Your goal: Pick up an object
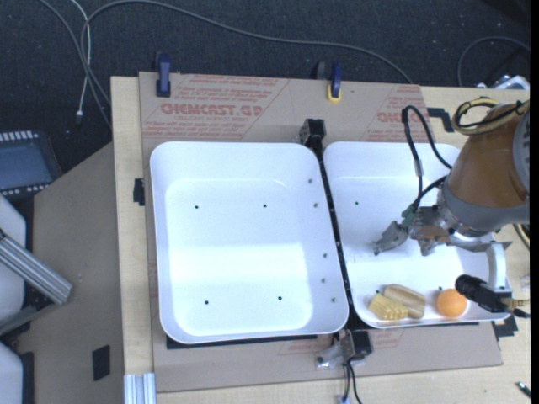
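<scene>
Near the front edge of the right bin (370,175) lie two things: a tan and yellow corn-like piece (397,303) and, to its right, a small orange ball (451,304). My gripper (410,239) hangs over the middle of that bin, a little behind both of them. Its grey fingers (389,239) are spread apart, so it is open with nothing between them. The grey arm with its orange band (491,171) reaches in from the right.
The left bin (244,242) sits beside the right one, the two parted by a dark rim (330,225). Both rest on a cardboard-covered board (210,103) held by blue clamps at the back. Black cables run across the right bin's far side.
</scene>
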Tool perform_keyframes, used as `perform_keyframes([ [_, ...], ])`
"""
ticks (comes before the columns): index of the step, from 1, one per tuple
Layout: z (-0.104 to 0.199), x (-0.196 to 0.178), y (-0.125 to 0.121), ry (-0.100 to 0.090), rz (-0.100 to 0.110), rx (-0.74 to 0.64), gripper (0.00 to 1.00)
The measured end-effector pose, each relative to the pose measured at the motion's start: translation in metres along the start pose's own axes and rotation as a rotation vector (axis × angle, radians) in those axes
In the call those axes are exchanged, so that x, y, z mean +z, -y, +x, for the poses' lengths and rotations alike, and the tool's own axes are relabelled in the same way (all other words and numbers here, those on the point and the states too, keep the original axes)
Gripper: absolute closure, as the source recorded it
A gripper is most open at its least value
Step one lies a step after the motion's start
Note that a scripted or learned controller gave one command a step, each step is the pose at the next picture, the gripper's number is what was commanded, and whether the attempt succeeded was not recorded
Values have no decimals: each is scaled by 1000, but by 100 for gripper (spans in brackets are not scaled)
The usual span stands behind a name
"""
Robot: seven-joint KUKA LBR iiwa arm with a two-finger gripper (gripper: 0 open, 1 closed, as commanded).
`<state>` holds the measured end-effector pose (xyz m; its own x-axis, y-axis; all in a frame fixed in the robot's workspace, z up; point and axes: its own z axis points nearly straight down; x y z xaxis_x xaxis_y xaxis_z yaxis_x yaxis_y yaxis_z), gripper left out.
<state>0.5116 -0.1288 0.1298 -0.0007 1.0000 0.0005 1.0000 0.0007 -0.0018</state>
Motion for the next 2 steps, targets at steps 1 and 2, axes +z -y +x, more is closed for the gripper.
perform_keyframes([
  [1, 0, 44, 1, 0, 2, 1, 0],
  [2, 0, 31, 0, 1, -3, 0, 100],
])
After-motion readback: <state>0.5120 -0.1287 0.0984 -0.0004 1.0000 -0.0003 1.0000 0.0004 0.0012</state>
